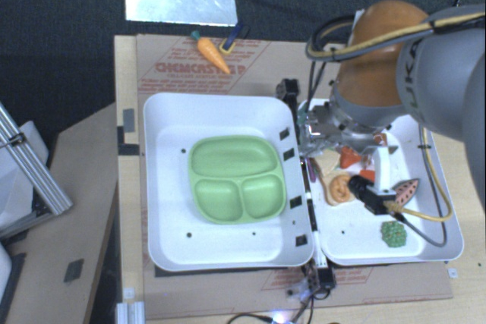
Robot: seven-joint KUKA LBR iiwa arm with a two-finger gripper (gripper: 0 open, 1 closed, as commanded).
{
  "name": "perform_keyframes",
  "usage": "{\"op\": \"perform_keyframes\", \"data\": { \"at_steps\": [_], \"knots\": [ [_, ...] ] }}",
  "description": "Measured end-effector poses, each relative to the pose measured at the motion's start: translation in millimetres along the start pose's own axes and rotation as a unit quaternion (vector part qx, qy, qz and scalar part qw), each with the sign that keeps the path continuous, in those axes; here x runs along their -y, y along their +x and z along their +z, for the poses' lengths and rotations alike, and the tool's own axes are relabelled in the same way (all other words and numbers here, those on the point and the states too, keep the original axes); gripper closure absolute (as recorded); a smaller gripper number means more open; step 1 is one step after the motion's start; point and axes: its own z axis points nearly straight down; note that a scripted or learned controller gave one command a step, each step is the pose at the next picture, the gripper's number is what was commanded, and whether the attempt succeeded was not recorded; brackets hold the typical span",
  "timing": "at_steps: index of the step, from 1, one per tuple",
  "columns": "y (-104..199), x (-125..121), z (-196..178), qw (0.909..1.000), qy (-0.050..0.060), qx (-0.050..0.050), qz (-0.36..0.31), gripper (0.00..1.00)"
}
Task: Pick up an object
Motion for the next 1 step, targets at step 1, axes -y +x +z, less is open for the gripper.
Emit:
{"op": "perform_keyframes", "data": {
  "at_steps": [1],
  "knots": [
    [-13.6,6.6,3.1,1.0000,0.001,0.001,0.002,1.00]
  ]
}}
